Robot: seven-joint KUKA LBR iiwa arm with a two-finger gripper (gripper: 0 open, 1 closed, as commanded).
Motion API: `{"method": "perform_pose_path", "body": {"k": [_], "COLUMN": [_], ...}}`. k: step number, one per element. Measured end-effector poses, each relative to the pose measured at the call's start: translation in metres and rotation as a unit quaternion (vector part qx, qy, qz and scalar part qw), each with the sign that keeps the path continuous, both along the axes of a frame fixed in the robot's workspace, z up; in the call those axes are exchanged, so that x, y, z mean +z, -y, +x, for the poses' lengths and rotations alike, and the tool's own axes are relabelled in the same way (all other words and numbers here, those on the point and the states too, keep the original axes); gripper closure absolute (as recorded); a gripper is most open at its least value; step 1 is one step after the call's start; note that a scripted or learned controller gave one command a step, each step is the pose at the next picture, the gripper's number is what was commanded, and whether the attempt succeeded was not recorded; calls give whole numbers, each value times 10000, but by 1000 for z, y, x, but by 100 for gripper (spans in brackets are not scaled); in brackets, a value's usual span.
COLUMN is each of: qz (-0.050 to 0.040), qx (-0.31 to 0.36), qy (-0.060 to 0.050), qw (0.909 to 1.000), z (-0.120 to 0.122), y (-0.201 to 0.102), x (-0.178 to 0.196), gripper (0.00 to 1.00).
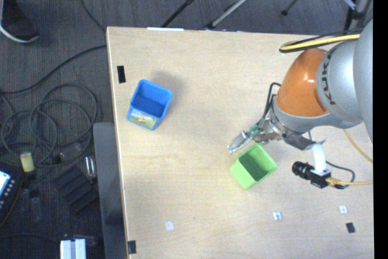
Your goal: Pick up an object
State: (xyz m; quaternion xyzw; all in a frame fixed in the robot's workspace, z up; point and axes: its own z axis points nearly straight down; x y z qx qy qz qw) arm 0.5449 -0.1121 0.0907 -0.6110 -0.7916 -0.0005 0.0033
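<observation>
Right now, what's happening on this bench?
A grey and orange robot arm reaches in from the right over a light wooden bench. Its end effector is low, right at the upper left rim of a small green open box, but the box is not visibly between its fingers, so nothing counts as picked up yet. A small blue open box sits apart toward the left side of the bench, untouched.

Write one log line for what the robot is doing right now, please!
gripper: at green cup's top-left rim, no grasp seen | blue cup: apart, far left | bench: wood
</observation>
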Motion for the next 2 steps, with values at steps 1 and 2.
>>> {"method": "perform_pose_path", "body": {"k": [1,2], "qz": [-11,7], "qx": [484,481], "qy": [8,4], "qw": [9988,9988], "z": [-46,-46], "y": [18,16], "x": [-8,0], "gripper": [0,100]}}
